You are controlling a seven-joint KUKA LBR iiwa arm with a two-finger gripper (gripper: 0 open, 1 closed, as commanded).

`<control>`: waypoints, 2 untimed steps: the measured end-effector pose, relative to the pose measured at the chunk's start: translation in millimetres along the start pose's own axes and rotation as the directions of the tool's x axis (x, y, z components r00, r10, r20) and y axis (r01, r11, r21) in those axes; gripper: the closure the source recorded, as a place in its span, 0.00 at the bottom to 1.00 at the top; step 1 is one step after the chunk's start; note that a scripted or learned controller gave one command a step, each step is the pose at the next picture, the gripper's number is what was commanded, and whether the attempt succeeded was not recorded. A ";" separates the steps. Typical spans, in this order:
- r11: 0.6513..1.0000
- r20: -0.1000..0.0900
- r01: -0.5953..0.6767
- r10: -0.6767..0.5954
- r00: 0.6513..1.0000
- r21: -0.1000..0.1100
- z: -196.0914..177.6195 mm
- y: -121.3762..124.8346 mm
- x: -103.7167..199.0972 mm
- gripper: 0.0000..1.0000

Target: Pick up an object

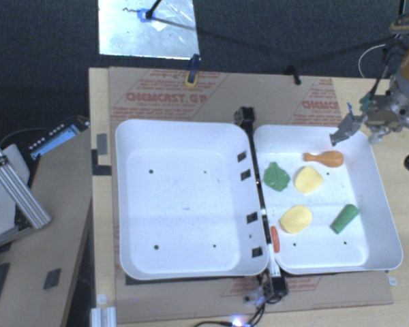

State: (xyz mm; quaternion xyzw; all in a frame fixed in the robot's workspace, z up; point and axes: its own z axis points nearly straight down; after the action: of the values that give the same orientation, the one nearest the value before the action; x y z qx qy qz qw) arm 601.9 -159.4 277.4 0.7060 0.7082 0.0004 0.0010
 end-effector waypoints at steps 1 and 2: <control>1.000 0.001 0.004 -0.004 1.000 -0.004 -11.4 1.0 0.0 1.00; 1.000 0.002 -0.003 0.003 1.000 -0.004 -53.0 -2.8 -37.0 1.00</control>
State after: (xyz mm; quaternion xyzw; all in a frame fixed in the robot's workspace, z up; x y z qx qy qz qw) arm 599.1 -196.3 330.5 0.7072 0.7070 0.0011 0.0033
